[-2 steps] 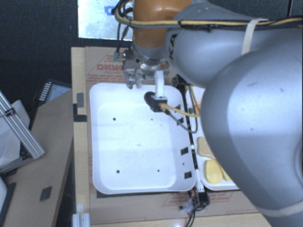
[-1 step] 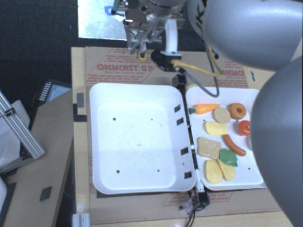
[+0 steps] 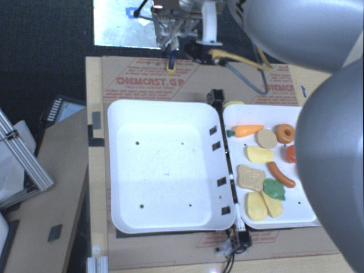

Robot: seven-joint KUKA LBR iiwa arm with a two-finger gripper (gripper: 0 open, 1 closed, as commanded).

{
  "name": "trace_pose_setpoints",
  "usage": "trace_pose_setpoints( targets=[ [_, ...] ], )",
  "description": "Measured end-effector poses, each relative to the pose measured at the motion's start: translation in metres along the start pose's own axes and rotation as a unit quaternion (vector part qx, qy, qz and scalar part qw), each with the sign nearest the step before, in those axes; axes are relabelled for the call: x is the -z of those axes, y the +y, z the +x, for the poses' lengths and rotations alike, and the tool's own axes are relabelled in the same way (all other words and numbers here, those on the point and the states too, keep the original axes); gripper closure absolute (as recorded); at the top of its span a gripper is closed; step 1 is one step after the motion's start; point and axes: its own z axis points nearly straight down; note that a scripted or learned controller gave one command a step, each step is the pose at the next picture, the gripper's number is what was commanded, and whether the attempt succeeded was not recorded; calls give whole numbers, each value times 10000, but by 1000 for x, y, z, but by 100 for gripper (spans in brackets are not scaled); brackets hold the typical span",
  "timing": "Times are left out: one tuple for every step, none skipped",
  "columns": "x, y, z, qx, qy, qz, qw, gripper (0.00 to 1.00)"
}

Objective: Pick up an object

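Toy food lay gathered in the right bin [image 3: 307, 218], and that was where the task's object had to come from. A carrot [image 3: 248, 131] sat near the bin's far left corner and a doughnut [image 3: 284, 133] along its far edge. A slice of bread [image 3: 251, 178] and a sausage [image 3: 281, 174] lay toward its middle, with a green piece [image 3: 274, 189] just beside the sausage. The pieces sat close together, several touching, so a clean grasp would likely have called for an outlying one such as the carrot.

The gripper [image 3: 170, 54] hung over the bench's far edge, beyond the far rim of the left bin [image 3: 116, 169] and well apart from the food. It pointed down at the cardboard sheet [image 3: 148, 81] under the bins. Whether it was open or closed could not be told. A small yellow bit [image 3: 170, 66] showed at its tip, too small to tell if it was a held thing. The arm [image 3: 333, 169] loomed over the right bin's right edge, hiding part of it. I judged the pick not yet secured.
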Motion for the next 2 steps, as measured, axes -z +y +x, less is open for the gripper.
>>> trace_pose_setpoints(
  targets=[
    [99,-1,-11,3,10,-31,10000,100],
    [-1,-109,3,20,-19,98,9999,100]
  ],
)
